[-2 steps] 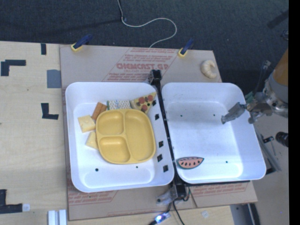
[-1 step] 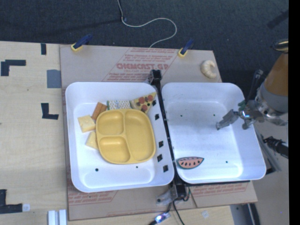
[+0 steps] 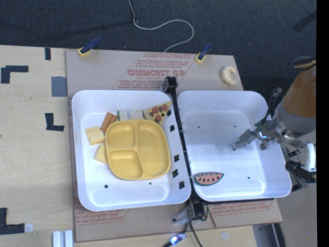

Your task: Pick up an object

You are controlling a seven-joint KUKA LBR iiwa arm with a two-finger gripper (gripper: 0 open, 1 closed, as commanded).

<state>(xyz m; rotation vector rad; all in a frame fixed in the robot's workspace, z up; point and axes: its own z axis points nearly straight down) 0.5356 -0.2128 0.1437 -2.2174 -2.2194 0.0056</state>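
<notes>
Hovering, my hand (image 3: 241, 142), grip state indeterminate, had the watermelon slice (image 3: 208, 178) at seven o'clock, long axis three-to-nine.

Both bins (image 3: 82, 138) white, black dots on floors. Divided plate (image 3: 138, 149) plain yellow. Watermelon slice (image 3: 207, 178): red flesh, dark seeds, green rind edge. Cracker squares (image 3: 95, 136) pale tan; one piece (image 3: 108, 121) orange-brown. Pizza slice (image 3: 158, 111) multicoloured. Arm (image 3: 300, 99) grey with orange band. Cardboard (image 3: 154, 71) brown, red print. Clamps (image 3: 90, 46) blue and yellow.
</notes>
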